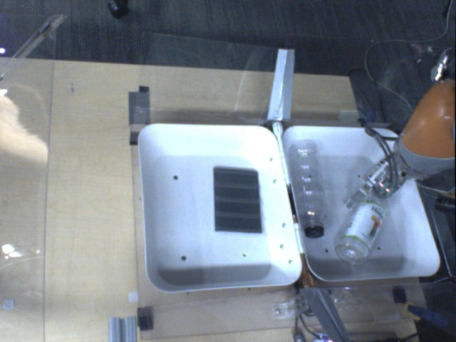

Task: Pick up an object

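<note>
My bench [85, 212] is pale matt wood. Both bins [206, 148] look like smooth, glossy white plastic. The dark ribbed pad [238, 199] is matt. The two bottles [308, 184] are clear, shiny plastic.

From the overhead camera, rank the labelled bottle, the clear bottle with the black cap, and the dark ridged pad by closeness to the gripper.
1. Labelled bottle, right bin, just below the gripper.
2. Clear bottle, right bin's left edge.
3. Dark ridged pad, left bin.
</note>
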### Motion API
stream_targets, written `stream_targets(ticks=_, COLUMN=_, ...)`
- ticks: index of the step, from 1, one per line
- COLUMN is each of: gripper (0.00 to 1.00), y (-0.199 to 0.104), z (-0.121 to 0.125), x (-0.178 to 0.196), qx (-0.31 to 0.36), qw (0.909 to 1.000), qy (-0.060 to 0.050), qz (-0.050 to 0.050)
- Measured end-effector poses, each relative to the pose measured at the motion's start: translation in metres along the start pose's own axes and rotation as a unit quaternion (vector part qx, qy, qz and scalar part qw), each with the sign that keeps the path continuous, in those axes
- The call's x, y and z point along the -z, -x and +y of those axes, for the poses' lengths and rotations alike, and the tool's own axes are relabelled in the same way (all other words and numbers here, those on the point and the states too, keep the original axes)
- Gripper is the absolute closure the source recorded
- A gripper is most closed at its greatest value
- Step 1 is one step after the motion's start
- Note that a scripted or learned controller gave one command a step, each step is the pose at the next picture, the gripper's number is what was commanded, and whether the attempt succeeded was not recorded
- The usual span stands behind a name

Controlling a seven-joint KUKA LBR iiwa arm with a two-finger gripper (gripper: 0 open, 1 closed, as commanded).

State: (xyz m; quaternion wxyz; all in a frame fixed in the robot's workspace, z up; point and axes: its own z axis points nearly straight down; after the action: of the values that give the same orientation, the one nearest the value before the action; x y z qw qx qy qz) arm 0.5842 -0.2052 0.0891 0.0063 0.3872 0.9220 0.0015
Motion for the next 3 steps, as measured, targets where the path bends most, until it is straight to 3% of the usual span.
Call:
stream_targets(ticks=1, gripper=0.0, y=0.035, z=0.037, x=0.0, qx=-0.068, qw=0.9977, qy=0.0, qz=0.0)
stream_targets(ticks=2, gripper=0.0, y=-0.021, z=0.067, x=0.001, qx=-0.071, qw=0.9974, qy=-0.001, qz=-0.003)
stream_targets(ticks=3, gripper=0.0, y=-0.029, z=0.012, x=0.0, qx=-0.205, qw=0.9787, qy=-0.001, qz=0.0)
